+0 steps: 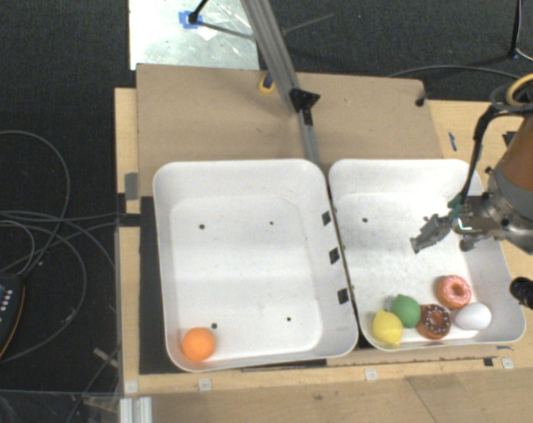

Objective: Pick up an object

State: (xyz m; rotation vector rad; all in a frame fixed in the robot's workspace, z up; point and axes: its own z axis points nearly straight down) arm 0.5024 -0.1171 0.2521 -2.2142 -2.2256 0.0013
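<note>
We see our arm [523, 183] with its grey body, an orange band above the wrist, black cables looping alongside, and a dark grey gripper [432, 233].

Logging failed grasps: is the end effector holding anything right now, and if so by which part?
Nothing is held. The end effector hangs over bare floor of the right bin, apart from the pink donut and the other items along the near edge.

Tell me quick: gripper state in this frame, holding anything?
Gripper: nothing held; it hangs above the right bin, apart from the toy food in that bin's near corner. Open or shut: cannot be told.
</note>
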